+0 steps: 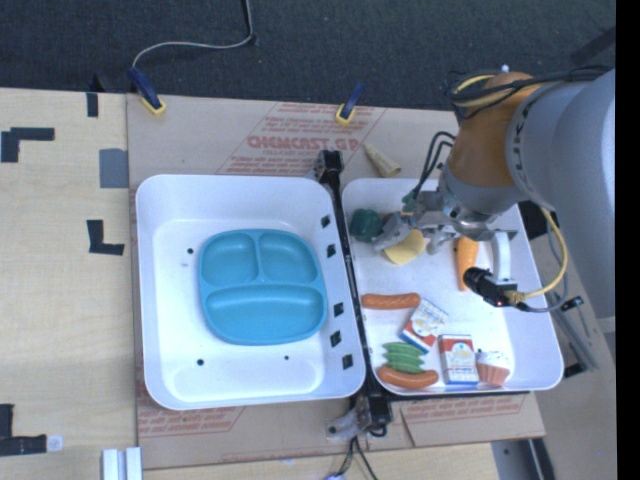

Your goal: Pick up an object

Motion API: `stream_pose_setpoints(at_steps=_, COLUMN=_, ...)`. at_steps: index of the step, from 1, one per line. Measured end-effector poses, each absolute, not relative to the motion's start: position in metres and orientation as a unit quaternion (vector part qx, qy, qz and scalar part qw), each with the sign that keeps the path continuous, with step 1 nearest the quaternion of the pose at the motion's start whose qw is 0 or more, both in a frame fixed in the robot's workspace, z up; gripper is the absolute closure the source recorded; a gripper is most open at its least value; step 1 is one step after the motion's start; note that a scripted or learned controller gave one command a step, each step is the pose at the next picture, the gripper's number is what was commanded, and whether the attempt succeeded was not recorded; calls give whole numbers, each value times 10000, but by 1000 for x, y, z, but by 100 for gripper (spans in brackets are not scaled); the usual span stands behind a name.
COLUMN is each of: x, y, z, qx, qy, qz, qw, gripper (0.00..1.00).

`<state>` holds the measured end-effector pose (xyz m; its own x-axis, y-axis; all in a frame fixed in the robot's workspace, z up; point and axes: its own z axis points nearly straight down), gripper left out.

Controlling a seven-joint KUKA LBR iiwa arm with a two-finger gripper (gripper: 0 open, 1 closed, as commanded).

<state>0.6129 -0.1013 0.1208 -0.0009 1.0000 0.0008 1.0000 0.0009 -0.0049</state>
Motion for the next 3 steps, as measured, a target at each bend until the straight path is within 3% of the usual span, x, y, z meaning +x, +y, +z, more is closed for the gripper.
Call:
stream_pose_setpoints(at_steps=1, x=636, y=-122, z=86, qx=-7065, qy=-7077, qz=-6, qw=-5, gripper=0)
stream_pose_setpoints(at_steps=2, x=636, y=-122, z=96, qx=-7064, qy=-7079, qz=-6, qw=-2, gripper=100)
stream_pose_setpoints(at_steps=3, x=585, y=-38, z=185, qx=-7059, qy=-7083, qz=-3, qw=5, gripper=100)
